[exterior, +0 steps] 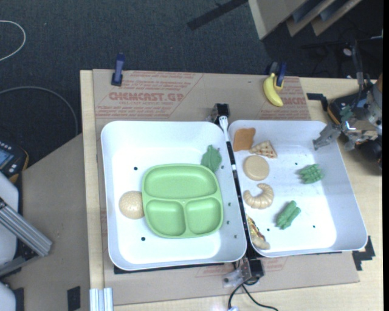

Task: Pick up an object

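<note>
Two bins sit side by side on the desk [182, 91]. In the left bin [115, 152], a divided tray [181, 200] lies centrally, a bun [130, 205] touching it at 9 o'clock and a leafy piece [212, 158] at 1 o'clock. In the right bin [340, 206], a cracker [244, 138], waffle [264, 149], round biscuit [256, 167] and croissant [260, 195] line the 9 o'clock side. A banana [273, 91] lies beyond, at 12 o'clock.

We note dark grey carpet [152, 42] around the counter [377, 200], pale wood showing at right. A brown cardboard sheet [182, 91] with red print covers its top; blue clamps [118, 68] pin the far edge. White cable [15, 36] loops on the carpet at upper left. Aluminium rail [24, 234] lies at lower left, beside a dark device [11, 159] with a yellow edge. Tan boxes [304, 15] stand top right. Light even, soft shadows.
</note>
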Controlling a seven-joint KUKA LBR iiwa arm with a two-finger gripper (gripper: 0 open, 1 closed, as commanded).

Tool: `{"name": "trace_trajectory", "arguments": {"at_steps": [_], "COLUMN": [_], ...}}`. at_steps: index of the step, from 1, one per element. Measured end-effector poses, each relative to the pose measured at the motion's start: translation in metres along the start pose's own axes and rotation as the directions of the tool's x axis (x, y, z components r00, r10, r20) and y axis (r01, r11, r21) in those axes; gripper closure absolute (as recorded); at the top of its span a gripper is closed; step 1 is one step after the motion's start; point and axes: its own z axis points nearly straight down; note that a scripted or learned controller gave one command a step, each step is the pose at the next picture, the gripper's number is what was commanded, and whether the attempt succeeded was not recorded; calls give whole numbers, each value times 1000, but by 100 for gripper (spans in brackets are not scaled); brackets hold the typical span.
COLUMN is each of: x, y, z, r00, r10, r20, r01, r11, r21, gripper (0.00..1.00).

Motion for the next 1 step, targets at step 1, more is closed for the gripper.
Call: {"name": "trace_trajectory", "arguments": {"at_steps": [1], "x": [0], "y": [1], "z": [-11], "r00": [1000], "r10": [-1], "r20": [2], "r01": [1], "r11": [1000], "r21": [-4], "gripper": [100]}}
